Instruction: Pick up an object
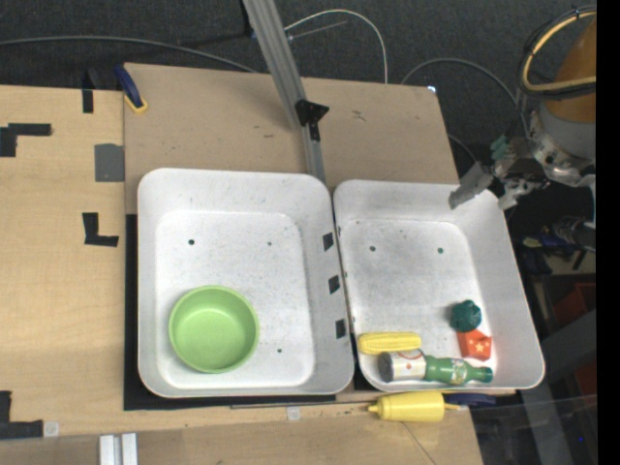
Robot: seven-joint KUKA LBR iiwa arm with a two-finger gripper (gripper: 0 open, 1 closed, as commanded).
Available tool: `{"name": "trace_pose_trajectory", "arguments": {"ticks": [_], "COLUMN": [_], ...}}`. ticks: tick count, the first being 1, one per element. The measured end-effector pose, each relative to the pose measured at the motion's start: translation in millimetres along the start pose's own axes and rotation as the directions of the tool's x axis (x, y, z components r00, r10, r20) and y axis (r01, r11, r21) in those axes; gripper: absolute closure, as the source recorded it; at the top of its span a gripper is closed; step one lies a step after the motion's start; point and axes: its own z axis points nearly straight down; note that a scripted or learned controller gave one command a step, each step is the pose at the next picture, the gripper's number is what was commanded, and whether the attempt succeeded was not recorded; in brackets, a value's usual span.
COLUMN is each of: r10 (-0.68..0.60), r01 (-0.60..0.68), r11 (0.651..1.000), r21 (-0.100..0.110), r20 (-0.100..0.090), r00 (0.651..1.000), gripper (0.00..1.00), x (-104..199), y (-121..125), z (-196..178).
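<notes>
The right bin [504,260] holds several small objects in its near right corner. A yellow corn cob [389,342] lies above a green bottle with a white label [433,368], which lies on its side. A dark teal lump [466,313] sits just above a small orange piece [475,345]. My gripper [487,184] hangs over the far right rim of this bin, well away from the objects, and nothing shows in it. The left bin [232,187] holds a green bowl [213,328] in its near left corner.
A yellow bottle-like object [411,407] lies on the bench just outside the right bin's near edge. A slanted metal pole [281,56] rises behind the bins. The grey arm with its orange band [572,76] stands at the right edge. Cables run across the dark floor behind.
</notes>
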Motion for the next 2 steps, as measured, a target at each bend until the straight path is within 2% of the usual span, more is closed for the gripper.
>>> {"name": "trace_pose_trajectory", "arguments": {"ticks": [1, 2], "r10": [0.0, 0.001], "r01": [0.0, -0.001], "r11": [1.0, 1.0], "r21": [0.0, 0.006], "r20": [0.0, -0.001], "r00": [1.0, 1.0], "gripper": [0.0, 0.0], "x": [0, 0], "y": [0, -4], "z": [0, 64]}}
